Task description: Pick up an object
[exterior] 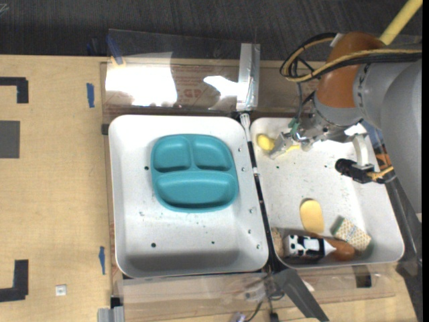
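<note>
My gripper is low over the back left part of the right bin, reaching in from the right. A small yellow rounded object lies just to its left, by the bin's back left corner. It sits close to the gripper tip, and I cannot tell whether they touch. Near the front of the same bin lie a yellow oval piece, a black-and-white toy, a brown item and a patterned block.
A teal divided plate lies in the middle of the left bin. A ridge between the bins runs close to the yellow object. The grey arm covers the right bin's back right corner.
</note>
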`<state>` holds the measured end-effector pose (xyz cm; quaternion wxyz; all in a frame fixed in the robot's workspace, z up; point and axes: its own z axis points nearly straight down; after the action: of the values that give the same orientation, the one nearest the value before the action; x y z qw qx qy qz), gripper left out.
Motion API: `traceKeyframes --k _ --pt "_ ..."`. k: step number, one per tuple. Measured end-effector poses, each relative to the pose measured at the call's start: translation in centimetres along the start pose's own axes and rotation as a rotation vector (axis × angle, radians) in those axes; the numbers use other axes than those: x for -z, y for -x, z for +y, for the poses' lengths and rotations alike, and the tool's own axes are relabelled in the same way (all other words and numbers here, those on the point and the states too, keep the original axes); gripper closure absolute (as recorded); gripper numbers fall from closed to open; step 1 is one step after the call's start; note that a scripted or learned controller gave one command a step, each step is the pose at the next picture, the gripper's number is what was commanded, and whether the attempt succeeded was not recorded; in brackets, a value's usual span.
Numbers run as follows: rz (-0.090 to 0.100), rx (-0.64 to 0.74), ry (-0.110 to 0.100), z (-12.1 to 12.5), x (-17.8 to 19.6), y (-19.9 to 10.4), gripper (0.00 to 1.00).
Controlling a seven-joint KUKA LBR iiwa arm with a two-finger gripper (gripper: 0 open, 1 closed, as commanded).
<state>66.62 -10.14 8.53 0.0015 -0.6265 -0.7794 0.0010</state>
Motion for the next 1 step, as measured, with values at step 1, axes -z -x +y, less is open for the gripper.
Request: traceKeyframes --k 1 --pt "-0.002 0.001 -0.003 -0.05 1.20 0.11 1.00"
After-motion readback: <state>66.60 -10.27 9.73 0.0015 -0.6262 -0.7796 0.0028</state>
